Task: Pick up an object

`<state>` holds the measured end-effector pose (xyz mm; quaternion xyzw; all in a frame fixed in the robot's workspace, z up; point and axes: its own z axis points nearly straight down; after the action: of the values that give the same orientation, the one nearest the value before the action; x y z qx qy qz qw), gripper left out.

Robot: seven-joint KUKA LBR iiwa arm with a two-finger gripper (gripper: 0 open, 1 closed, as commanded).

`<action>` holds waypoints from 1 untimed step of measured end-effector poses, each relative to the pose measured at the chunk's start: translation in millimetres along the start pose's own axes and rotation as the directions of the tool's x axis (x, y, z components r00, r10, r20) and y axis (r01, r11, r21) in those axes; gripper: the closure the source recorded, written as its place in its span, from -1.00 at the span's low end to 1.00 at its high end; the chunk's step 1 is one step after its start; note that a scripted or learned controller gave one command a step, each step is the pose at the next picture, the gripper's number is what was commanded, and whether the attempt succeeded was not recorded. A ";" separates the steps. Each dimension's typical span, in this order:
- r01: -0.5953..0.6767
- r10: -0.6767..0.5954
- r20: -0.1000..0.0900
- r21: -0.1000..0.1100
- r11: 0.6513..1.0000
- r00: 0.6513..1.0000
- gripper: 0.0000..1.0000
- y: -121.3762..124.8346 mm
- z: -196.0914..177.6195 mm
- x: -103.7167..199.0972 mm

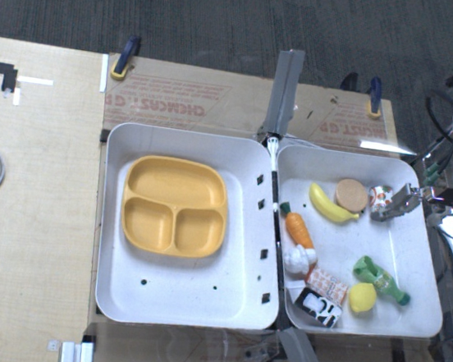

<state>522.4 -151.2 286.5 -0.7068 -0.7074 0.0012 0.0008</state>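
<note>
Two bins: side by side on table (pixel 35 192).
Left bin (pixel 105 284): yellow tray (pixel 175 206).
Tool (pixel 395 205): right bin's (pixel 418 325) far right corner, beside small can (pixel 379 198); grip unclear.

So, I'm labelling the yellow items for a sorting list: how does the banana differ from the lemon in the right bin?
The banana is long and curved; the lemon is short and rounded. The banana lies toward the far side of the right bin, touching the round tan bun; the lemon sits near the front edge, beside the green toy. Both are yellow.
</note>
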 end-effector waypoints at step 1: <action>0.196 -0.196 0.001 -0.001 0.981 0.981 -1.00 85.2 74.7 30.5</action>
<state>607.3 -120.6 211.6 -0.6337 -0.7736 0.0008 0.0001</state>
